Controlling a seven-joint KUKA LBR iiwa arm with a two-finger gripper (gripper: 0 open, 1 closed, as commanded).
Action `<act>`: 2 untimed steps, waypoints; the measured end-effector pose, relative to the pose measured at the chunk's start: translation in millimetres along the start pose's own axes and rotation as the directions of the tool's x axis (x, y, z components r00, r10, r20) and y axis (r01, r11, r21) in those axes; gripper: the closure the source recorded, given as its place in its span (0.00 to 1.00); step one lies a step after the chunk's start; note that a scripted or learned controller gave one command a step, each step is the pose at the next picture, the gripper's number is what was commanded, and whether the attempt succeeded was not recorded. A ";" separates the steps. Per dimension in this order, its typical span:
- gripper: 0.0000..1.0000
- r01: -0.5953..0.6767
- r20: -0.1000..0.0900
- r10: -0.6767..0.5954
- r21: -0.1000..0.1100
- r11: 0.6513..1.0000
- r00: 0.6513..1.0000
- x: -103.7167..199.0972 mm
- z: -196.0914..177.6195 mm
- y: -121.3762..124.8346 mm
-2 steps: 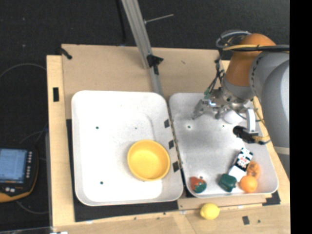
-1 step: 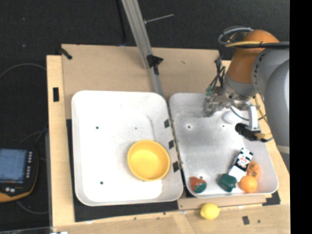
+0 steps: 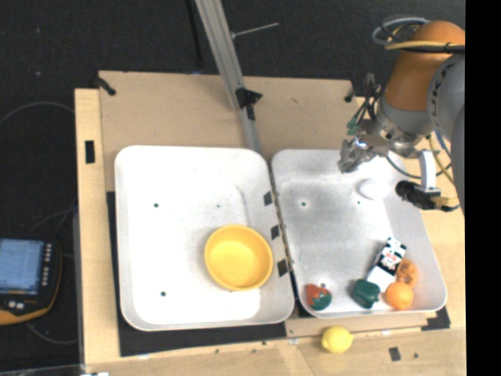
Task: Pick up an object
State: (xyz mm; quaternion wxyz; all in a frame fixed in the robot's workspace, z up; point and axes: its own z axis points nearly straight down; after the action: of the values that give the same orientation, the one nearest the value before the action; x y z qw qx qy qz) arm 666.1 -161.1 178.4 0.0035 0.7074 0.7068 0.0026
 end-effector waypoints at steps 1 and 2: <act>1.00 0.004 0.000 -0.004 -0.001 1.000 1.000 5.6 -63.2 4.4; 1.00 0.005 0.000 -0.005 0.000 1.000 1.000 4.4 -118.3 6.3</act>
State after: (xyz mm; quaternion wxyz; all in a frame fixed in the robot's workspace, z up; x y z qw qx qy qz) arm 671.3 -156.5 296.8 0.0034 0.7055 0.7087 0.0025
